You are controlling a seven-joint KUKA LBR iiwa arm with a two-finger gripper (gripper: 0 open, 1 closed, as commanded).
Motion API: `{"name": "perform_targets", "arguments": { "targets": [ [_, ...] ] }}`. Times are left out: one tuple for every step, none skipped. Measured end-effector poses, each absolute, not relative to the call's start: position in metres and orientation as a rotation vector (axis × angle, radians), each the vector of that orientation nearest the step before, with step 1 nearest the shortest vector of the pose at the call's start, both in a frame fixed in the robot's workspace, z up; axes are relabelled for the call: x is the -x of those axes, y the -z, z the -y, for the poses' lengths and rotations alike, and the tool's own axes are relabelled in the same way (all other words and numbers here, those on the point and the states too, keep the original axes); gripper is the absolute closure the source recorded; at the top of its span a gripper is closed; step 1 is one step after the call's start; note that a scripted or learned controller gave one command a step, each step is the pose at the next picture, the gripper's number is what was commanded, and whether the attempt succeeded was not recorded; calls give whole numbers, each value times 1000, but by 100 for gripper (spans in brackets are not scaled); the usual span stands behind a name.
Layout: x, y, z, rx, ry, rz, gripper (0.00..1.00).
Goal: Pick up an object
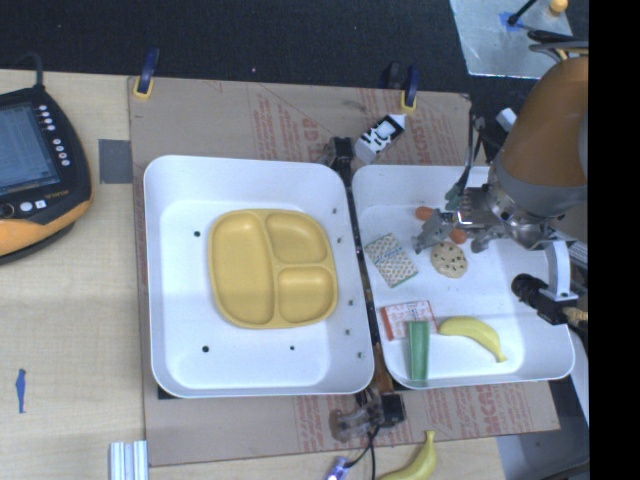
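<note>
On the wooden bench (70, 308), over a sheet of brown cardboard (250, 118), sit two shallow white bins side by side. The left white bin (170, 268) holds a yellow plastic plate with three compartments (272, 266), lying flat near its middle. The right white bin (540, 353) holds the smaller things. From the right edge the grey arm with its orange band (548, 138) reaches over the upper part of this bin, and its two-finger gripper (450, 226) hangs low near the bin's upper middle; whether the fingers stand wide or narrow cannot be told, and nothing is seen between them. Just below the gripper lies a round brown cookie with dark chips (450, 259), and a small orange-red piece (426, 212) lies just to the gripper's left. Along the bin's front lies a yellow banana (475, 334), with an upright-lying green tube (417, 350) to its left, touching a red and white card (406, 315). A small patterned square packet (391, 259) rests tilted near the bin's left wall. At the bench's far left sits a black and orange control pendant (35, 173).
</note>
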State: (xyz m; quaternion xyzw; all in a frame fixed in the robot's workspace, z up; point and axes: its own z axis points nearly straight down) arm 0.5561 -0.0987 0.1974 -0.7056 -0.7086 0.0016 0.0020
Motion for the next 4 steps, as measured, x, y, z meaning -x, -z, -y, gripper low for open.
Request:
{"name": "perform_targets", "arguments": {
  "targets": [
    [-590,-165,177,2218,-4,2222,0],
    [-621,-91,160,2213,-8,2224,0],
    [-656,-92,137,2216,-3,2225,0],
    [-633,-92,167,2216,-5,2222,0]
  ]
}}
